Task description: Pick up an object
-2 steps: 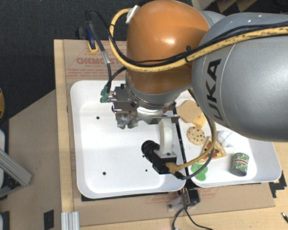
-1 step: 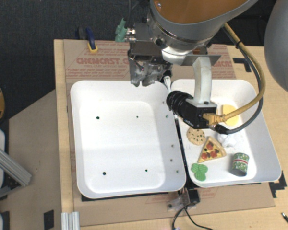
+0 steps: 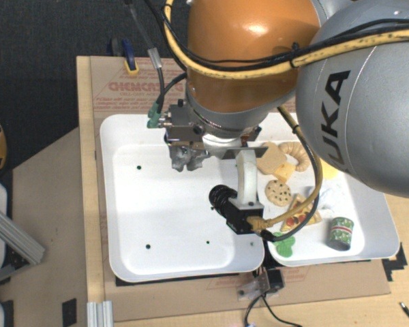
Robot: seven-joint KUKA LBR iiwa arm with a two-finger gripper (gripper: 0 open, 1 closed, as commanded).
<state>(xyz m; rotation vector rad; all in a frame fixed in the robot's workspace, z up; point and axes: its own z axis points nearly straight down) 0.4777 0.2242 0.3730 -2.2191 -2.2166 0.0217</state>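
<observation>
Grey arm with orange band (image 3: 249,26) reaches over shallow white left bin (image 3: 157,251). Grey metal end effector (image 3: 186,159) hangs above that bin's far side; how far open can't be told, no object seen in it. Shallow white right bin (image 3: 375,245) holds tan square cracker (image 3: 273,159), round chip cookie (image 3: 278,193), small green can (image 3: 341,232).

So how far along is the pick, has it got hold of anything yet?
Done: nothing yet by the look of it. The cookie, the cracker and the green can all lie in the right bin. In hand: the gripper hangs over the left bin, with no item visibly held. Left: reach an item, grasp it and lift it.
</observation>
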